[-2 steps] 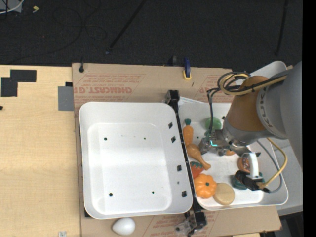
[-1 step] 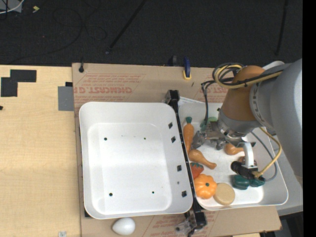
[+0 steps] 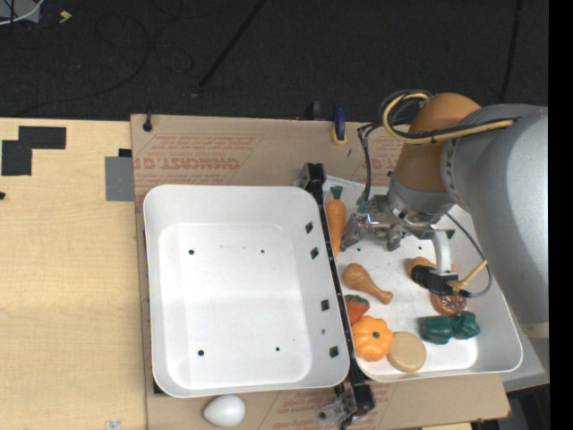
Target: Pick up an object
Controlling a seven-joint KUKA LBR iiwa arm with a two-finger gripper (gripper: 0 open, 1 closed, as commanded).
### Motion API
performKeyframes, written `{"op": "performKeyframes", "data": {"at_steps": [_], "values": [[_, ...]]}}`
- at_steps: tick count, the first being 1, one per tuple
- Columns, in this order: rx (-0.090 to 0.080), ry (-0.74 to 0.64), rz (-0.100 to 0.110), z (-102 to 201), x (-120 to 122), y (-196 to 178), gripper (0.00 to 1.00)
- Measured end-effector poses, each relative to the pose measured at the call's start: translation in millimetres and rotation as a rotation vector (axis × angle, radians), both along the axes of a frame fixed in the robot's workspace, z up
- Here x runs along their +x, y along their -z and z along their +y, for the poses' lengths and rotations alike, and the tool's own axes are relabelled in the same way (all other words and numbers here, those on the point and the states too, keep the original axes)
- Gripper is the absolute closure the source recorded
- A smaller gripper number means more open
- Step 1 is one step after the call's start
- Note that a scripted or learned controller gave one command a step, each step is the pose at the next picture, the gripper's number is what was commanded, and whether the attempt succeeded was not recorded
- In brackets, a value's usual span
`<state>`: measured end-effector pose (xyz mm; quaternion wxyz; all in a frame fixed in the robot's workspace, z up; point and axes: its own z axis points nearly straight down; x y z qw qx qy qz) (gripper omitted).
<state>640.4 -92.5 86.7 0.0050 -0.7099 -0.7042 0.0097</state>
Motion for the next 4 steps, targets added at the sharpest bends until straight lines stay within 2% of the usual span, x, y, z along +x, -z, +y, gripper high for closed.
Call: {"op": "performKeyframes", "data": {"at_steps": [1, 2, 3, 4], "values": [[0.008, -0.011, -0.022, 47.8, -23.0, -106.0, 0.00], [0.005, -0.005, -0.016, -4.0, -0.2, -48.1, 0.00], [0.008, -0.005, -0.013, -5.0, -65.7, 1.9, 0.00], [0.007, -0.010, -0.020, 6.3, -15.4, -0.8, 0.00]]}}
